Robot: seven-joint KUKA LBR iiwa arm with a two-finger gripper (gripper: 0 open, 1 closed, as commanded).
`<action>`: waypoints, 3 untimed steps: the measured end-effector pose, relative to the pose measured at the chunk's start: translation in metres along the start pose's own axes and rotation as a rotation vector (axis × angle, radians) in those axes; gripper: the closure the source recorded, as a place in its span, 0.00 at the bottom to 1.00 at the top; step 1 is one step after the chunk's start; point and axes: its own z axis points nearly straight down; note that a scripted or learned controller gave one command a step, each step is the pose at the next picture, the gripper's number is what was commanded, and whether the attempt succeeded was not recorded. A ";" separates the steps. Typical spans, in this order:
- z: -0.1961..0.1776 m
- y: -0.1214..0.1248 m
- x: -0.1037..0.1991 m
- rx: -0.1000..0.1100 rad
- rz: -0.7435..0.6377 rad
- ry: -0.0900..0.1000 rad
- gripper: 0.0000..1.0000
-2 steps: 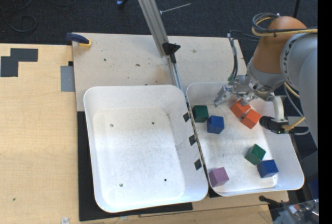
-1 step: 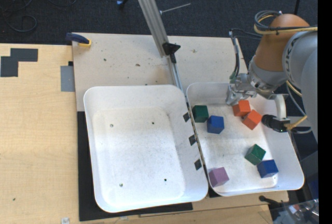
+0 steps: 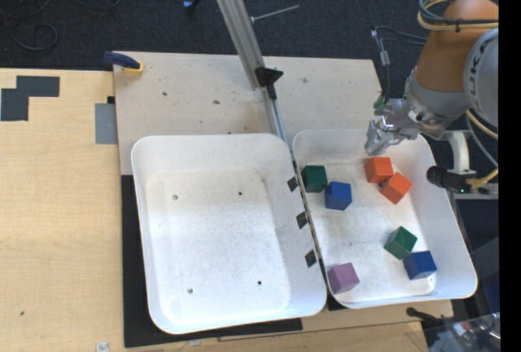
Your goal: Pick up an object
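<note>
Gripper (image 3: 379, 144) poised over right bin (image 3: 456, 261); finger state cannot be told; orange block (image 3: 378, 169) seen just below.

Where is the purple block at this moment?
The purple block lies in the right bin, at its near left corner beside the divider, left of the green block and blue block.

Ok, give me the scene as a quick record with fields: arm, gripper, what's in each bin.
arm: reaches in from the right, over the right bin
gripper: just above the orange cube pair, nothing seen held
right bin blocks: two orange, two green, two blue, one purple
left bin: no blocks seen
nearest block to gripper: upper orange cube
</note>
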 end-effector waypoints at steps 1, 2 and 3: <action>-0.049 0.001 -0.002 0.000 0.000 0.000 1.00; -0.050 0.001 0.059 0.007 0.000 0.004 1.00; -0.055 -0.002 0.106 0.008 0.000 0.003 1.00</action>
